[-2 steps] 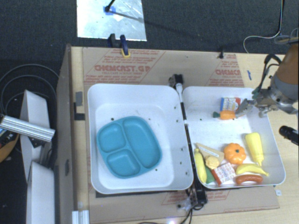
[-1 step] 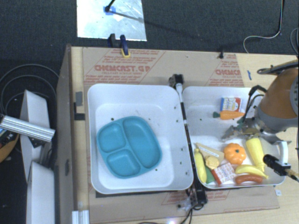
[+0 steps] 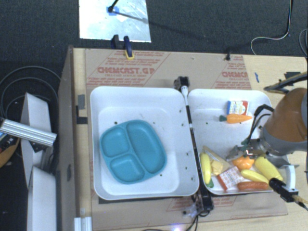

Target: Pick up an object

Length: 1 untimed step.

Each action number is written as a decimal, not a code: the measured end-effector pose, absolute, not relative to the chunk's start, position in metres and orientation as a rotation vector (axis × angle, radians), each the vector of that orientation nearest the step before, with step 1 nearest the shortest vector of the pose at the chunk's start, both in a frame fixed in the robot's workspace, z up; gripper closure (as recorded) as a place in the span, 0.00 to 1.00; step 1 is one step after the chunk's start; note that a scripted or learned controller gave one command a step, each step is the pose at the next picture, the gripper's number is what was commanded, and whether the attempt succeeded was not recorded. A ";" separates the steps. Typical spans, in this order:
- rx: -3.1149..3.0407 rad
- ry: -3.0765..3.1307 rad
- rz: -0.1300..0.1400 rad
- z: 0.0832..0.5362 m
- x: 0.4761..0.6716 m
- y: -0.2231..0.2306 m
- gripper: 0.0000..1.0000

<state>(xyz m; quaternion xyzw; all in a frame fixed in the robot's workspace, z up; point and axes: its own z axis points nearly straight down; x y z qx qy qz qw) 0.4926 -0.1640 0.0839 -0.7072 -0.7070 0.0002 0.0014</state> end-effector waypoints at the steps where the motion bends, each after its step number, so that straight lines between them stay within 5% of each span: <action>1: -2.222 -2.225 -0.004 0.095 0.496 -0.165 1.00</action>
